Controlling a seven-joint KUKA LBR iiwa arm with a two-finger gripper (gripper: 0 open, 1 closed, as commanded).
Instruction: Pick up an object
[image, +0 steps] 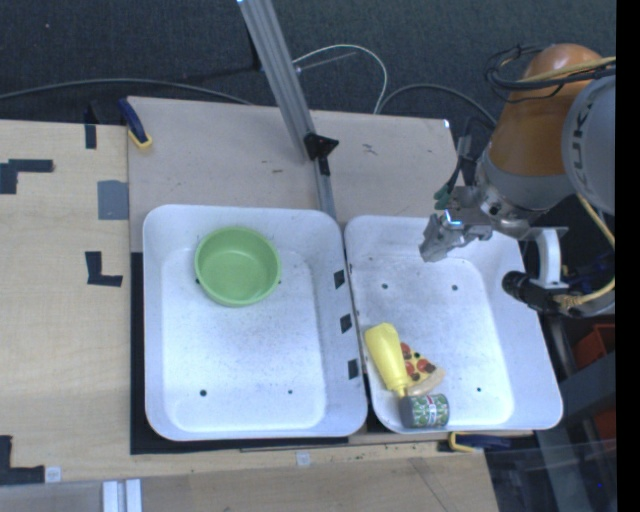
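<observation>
Reaching in from the right edge of the frame, the grey arm with its orange band carries the two-finger claw above the upper part of the right-hand shallow white plastic bin, near that bin's top rim; whether the claw is wide or narrow cannot be told at this angle, and nothing is seen between its tips. The candidate objects lie well apart from the claw, clustered at the lower left corner of the same bin: a yellow squeeze bottle lying on its side, pointing toward the lower right; a flat wedge resembling a pizza slice with red spots, just beside and partly under the bottle; and a small green-labelled can lying on its side against the bin's lower rim, just below the bottle's tip. In the left-hand shallow white plastic bin, a round light-green plastic bowl sits upright in the upper left quarter. Both bins rest side by side on the pale wooden surface. A grey metal pole slants from the top centre of the frame down to the gap between the bins.
</observation>
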